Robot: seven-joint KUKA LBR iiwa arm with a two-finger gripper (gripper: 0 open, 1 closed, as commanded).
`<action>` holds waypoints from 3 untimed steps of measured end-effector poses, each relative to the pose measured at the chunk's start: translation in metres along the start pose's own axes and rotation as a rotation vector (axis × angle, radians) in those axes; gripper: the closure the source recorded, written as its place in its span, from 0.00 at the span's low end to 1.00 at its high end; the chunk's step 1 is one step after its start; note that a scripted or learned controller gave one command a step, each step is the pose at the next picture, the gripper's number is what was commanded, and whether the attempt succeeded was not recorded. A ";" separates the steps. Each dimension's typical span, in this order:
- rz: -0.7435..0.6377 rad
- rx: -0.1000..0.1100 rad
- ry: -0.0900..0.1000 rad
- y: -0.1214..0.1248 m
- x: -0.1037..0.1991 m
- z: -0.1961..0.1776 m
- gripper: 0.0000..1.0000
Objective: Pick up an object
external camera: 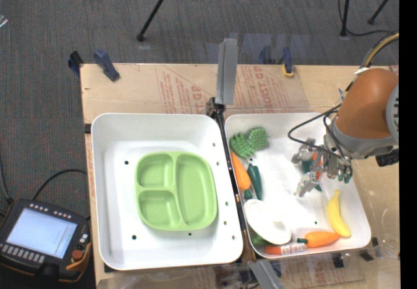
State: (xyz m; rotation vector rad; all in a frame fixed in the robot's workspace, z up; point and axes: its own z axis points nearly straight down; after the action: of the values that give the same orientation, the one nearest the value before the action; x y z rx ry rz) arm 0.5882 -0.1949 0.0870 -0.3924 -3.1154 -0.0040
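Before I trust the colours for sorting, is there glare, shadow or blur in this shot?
Camera view: even, soft light; the white bins look slightly washed out, without hard glare; faint shadows under the gripper and plate; the gripper looks slightly soft, toys like the banana stay sharp enough.

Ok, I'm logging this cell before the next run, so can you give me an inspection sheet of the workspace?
Surface: bench bearing left bin and right bin.
Job's things: banana, carrot, orange piece, green brush-like toy, white dish, all in right bin.
Clutter: green divided plate in left bin.
Grippers: gripper over right bin, holding nothing.
Cables: black cable at wrist.
Surroundings: teach pendant, tripod legs.
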 end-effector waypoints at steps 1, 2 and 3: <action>-0.002 0.001 0.002 -0.032 0.069 0.001 0.00; -0.021 0.000 -0.002 -0.017 0.002 0.000 0.00; -0.128 0.000 -0.002 -0.006 -0.046 -0.001 0.00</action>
State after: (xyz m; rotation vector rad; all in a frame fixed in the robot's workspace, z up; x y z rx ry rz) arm 0.6317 -0.2117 0.0874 -0.1929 -3.1366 -0.0030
